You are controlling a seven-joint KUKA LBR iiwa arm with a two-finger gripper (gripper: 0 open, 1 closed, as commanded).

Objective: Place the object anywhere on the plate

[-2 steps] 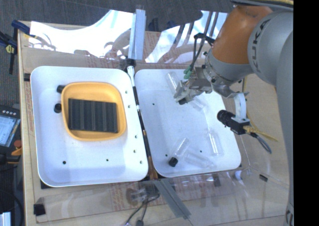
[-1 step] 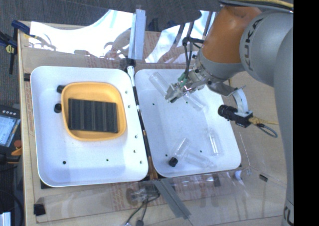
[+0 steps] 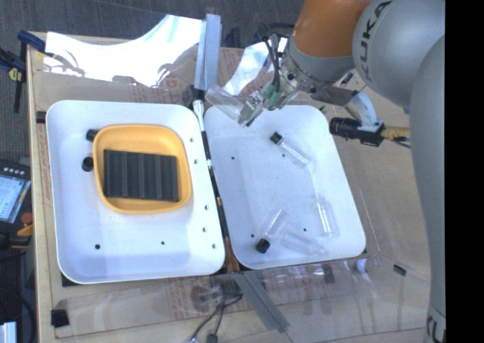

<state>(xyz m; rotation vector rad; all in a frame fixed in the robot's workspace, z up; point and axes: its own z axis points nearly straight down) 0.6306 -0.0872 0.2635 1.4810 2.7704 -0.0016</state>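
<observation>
Hovering my pincer at the right bin's far rim; I cannot tell its opening. Clear vials lie below it, the yellow plate well leftward.

Arm cut off by the top and right edges; clear vials in right bin faint, count uncertain

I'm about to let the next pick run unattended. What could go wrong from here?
1. The clear vials in the right bin barely stand out against the white, so a grasp may miss.
2. Several vials lie bunched near the bin's lower corner; the end effector might nudge neighbours.
3. The yellow plate sits in the left bin, across both rims, so a loose grip could drop the vial.
</observation>
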